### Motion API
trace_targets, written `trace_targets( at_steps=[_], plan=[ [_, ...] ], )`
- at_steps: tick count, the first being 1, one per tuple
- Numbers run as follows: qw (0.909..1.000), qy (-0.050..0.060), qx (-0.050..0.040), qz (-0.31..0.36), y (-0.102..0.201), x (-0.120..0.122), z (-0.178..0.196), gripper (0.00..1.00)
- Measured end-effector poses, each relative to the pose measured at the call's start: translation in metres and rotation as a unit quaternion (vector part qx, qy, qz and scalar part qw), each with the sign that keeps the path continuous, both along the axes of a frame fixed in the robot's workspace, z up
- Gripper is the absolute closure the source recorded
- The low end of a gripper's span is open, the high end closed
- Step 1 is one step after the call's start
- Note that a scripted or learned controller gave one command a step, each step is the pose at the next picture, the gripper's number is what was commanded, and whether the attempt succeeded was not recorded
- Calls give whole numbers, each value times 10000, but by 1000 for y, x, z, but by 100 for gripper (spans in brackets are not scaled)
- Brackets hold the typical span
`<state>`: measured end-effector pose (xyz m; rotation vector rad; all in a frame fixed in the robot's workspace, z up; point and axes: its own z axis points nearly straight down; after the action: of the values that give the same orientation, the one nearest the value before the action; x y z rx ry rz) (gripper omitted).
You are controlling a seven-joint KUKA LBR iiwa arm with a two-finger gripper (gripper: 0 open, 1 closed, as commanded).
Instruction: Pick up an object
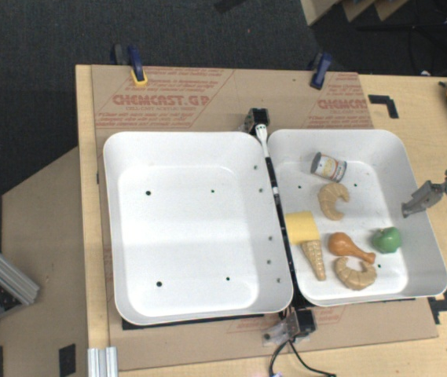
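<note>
Over on the desk [207, 93] sit two shallow white bins side by side: the left bin [129, 171] and the right bin [419, 258], which holds a clutter of small toy foods. By size they run from a yellow cheese wedge [301, 227] against its left wall, through a drumstick [350, 247], two croissants [334, 199] [354, 273] and an ice-cream cone [314, 258], down to a little jar [327, 166] on its side and a green ball [387, 239]. All look like light, stiff, smooth plastic; the ball would likely roll away, so I'd pinch the drumstick across its narrow shank. The gripper [421, 199] hovers at the right bin's right rim, just above the ball, carrying nothing; whether it is spread I cannot tell.
</note>
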<state>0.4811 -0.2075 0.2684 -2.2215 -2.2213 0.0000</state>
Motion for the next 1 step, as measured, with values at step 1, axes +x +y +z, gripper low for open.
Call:
trace_targets(
  at_steps=[1],
  plan=[
    [10000, 72, 41, 37, 78, 26, -163, 0]
  ],
)
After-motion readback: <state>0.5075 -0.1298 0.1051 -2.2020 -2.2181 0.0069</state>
